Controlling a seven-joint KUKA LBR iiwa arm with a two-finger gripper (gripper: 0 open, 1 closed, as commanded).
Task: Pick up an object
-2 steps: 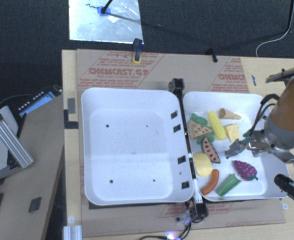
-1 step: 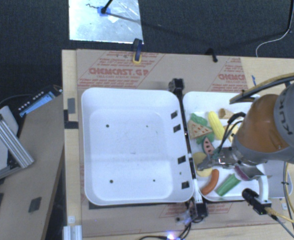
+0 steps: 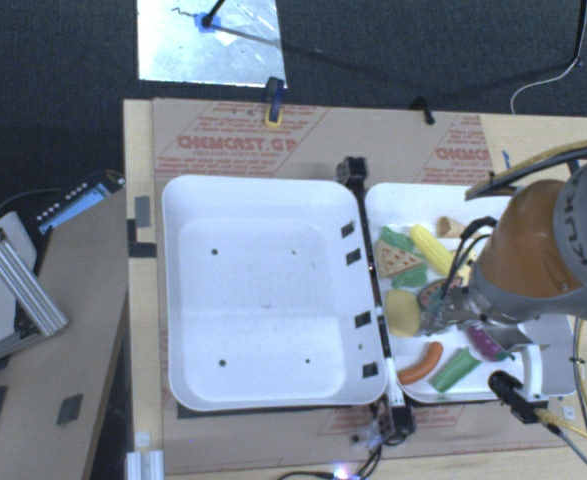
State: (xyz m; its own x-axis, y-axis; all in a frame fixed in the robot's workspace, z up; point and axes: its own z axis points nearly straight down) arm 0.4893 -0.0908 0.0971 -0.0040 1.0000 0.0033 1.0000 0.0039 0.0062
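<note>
Both shallow white plastic bins (image 3: 263,198) look smooth and faintly glossy. They sit on a matt brown cardboard sheet (image 3: 393,133) with red print. The small coloured toy foods (image 3: 428,360) look like shiny plastic.

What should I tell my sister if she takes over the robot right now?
End effector: low in the right bin, over the toy food; whether it grips anything cannot be told from this view.
Things: all in the right bin. Yellow corn, pizza slice and a green piece toward the back; a yellow round fruit next to the end effector; a sausage, green pepper and a purple piece toward the front.
Left bin: plain white floor.
Done: the arm has reached the pile.
Left: get one object clearly lifted.
</note>
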